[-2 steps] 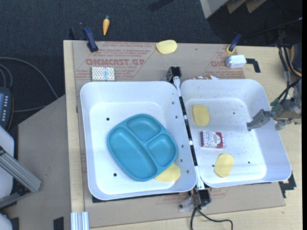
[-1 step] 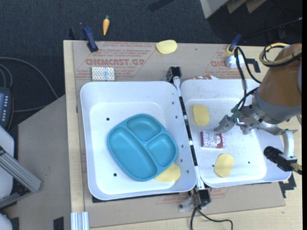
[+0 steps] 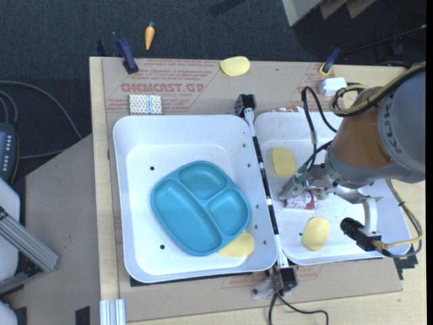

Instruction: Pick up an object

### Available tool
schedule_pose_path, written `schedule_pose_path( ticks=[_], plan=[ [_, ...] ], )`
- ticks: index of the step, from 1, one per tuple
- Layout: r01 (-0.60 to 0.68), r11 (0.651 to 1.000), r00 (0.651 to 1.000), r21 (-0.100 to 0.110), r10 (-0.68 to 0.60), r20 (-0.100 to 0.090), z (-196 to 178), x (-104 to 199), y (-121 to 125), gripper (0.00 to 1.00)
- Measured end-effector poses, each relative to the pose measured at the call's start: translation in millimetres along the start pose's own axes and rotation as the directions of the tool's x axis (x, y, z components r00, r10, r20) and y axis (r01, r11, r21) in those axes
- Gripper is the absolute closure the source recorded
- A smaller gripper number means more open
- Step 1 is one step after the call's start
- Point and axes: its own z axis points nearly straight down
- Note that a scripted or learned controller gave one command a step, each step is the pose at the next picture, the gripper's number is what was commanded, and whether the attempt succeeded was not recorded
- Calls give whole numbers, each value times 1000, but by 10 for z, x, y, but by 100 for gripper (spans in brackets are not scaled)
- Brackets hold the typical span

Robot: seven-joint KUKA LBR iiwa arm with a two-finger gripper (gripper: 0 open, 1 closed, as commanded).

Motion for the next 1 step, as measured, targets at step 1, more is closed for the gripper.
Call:
schedule_pose_path(
  ticks=[1],
  plan=[
    [-1, 1000, 1000, -1, 1, 0, -95, 2, 0, 100]
  ],
)
